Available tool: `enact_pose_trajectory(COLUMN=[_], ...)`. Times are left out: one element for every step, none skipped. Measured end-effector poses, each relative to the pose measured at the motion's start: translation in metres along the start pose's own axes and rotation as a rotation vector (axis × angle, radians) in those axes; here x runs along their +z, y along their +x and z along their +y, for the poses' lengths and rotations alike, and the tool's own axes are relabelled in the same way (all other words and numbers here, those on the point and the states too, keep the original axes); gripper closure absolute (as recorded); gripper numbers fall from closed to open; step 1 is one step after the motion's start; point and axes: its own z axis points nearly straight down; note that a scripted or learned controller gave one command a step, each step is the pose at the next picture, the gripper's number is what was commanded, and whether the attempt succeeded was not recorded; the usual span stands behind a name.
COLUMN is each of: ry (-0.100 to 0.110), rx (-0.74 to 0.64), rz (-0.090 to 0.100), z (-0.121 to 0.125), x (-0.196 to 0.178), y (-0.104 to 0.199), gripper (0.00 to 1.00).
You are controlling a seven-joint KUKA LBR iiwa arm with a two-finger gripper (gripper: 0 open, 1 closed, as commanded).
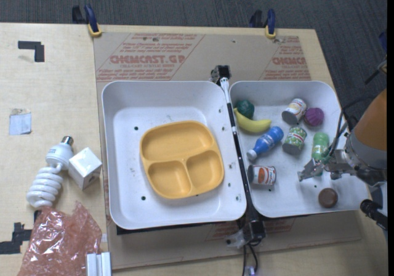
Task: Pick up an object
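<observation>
The pincer hangs low in the right bin, just beside the green bottle; whether its tips are apart I cannot tell.

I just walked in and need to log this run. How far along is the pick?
Done: the gripper has reached into the right bin, near the green bottle and the brown round piece. In hand: nothing visible between its fingers. Left: the grasp and lift. The banana, blue bottle and cans all lie in the bin; the yellow tray sits in the left bin.
</observation>
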Motion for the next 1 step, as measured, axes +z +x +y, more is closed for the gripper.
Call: enact_pose_trajectory(ry=[-0.002], rx=[0.003], rz=[-0.008], z=[0.0032], x=[0.0091], y=[0.0817], gripper=[0.00])
